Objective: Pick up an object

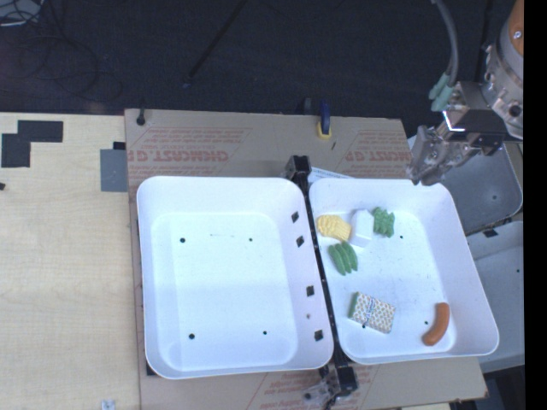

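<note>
The right bin (466,254) holds several small objects: a yellow corn-like piece (333,226), a white block (361,226) with a green piece (384,221) beside it, a second green piece (344,257), a patterned flat packet (373,312) and an orange sausage (437,324). My gripper (425,166) hangs above the back right corner of that bin, raised and apart from all the objects. Nothing shows between its fingers.
The left bin (154,254) sits beside the right one, joined by a black divider strip (309,263). Both rest on a brown cardboard sheet (222,148). A blue and yellow clamp (325,122) stands at the sheet's back edge.
</note>
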Controlling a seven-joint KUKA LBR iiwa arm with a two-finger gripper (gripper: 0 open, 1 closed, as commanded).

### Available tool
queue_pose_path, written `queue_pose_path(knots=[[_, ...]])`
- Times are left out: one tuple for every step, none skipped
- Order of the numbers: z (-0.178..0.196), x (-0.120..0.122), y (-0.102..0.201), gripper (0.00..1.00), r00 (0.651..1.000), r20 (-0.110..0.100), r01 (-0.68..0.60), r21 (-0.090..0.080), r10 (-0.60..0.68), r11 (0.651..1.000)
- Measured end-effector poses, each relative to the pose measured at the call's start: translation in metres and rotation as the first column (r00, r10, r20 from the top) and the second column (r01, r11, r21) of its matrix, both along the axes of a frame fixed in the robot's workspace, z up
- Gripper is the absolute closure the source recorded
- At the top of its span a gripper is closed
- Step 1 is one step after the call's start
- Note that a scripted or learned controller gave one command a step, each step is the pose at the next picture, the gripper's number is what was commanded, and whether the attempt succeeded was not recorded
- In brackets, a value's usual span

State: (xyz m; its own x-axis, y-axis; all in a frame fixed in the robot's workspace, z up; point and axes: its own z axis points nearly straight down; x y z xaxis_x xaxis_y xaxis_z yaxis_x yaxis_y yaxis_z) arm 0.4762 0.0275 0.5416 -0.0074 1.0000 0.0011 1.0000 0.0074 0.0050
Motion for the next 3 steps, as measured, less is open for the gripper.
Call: queue_pose_path(knots=[[-0.005, 0.031, 0.057, 1.0, 1.0, -0.008, 0.002, -0.002, -0.002, 1.0], [-0.005, 0.039, 0.107, 1.0, 1.0, -0.008, 0.002, -0.002, -0.002, 1.0], [-0.005, 0.068, 0.146, 1.0, 1.0, -0.009, 0.004, -0.002, -0.004, 1.0]])
